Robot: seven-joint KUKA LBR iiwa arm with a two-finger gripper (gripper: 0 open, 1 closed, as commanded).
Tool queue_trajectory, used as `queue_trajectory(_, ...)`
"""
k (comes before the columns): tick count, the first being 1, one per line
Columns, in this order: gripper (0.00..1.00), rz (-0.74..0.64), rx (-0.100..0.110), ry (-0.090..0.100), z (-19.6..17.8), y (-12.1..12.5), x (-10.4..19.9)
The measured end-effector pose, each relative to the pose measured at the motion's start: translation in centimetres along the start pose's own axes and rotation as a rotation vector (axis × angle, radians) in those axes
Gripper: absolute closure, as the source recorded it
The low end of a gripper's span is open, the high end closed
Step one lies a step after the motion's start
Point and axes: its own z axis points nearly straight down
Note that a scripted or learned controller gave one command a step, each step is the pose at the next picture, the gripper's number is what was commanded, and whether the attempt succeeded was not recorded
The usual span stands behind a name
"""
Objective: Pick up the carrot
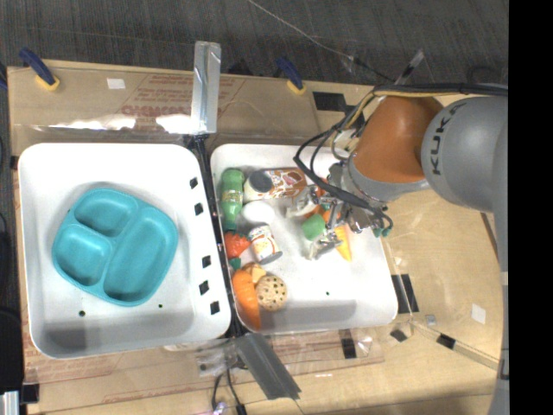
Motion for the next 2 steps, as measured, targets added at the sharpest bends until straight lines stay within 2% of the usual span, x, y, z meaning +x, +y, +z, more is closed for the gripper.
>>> queue_trajectory(1, 1.0, -0.008, 0.002, -0.004, -1.2, 0.2, -0.3)
queue_trajectory(2, 1.0, -0.144, 0.004, -0.005, -8.0, 1.2, -1.2)
